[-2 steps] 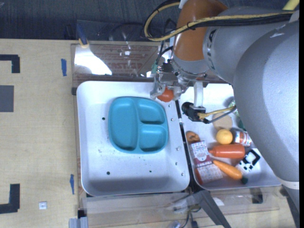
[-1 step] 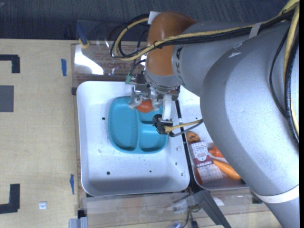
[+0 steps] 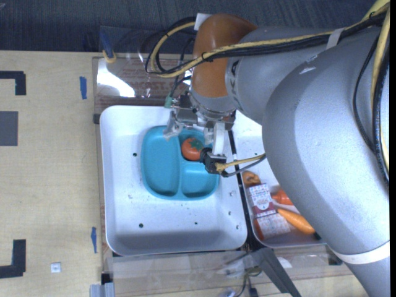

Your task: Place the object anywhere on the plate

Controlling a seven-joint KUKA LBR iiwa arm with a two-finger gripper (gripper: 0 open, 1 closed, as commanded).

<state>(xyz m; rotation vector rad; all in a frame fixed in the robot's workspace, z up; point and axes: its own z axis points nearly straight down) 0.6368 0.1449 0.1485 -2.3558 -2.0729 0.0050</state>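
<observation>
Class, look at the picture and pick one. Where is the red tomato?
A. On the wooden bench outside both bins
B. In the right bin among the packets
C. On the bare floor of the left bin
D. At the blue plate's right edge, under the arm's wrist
D: the tomato sits at the blue plate's right edge, in the left bin, below the wrist.

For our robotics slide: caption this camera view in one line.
Gripper over the blue plate in the left bin, a tomato at its fingers.
</observation>
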